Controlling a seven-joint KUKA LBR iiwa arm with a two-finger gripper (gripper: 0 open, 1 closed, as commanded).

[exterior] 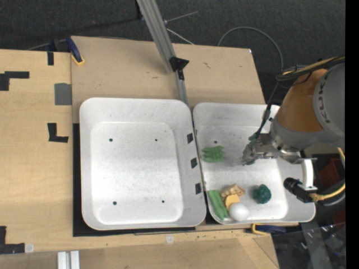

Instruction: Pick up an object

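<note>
Green toy (213,153) left lying in the right bin (235,114), centre-right of frame; nothing lifted yet (gripper (251,154) beside it, finger state cannot be told).

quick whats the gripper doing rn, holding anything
gripper: over the right bin, nothing visibly held; open or shut cannot be told.

Arm (314,111) cut off at right edge; end effector (251,153) blurry.

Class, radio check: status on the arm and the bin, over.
Gripper low over right bin. Green toy beside it, untouched. Ball and teal lump nearer front edge.
</note>
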